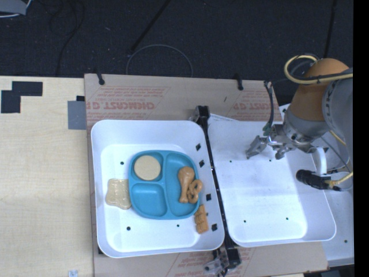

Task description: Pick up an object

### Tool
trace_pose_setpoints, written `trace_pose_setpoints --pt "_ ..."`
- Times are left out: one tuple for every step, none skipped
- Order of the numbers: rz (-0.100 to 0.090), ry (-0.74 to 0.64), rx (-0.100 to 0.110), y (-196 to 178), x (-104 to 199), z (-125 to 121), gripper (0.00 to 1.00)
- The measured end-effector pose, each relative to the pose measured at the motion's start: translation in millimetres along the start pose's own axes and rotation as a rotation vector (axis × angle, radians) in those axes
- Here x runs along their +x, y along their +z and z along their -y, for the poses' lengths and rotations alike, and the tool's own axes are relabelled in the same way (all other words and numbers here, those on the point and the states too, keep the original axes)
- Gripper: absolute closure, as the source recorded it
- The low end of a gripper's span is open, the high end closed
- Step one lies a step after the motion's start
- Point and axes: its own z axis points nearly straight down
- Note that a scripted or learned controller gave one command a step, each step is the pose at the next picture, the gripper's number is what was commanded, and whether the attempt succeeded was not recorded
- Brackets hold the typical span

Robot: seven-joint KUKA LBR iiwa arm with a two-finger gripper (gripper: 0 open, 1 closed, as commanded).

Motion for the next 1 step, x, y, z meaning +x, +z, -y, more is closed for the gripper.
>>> trace_pose_setpoints --pt "0.001 -0.001 0.000 26.6 1.5 0.4 0.00"
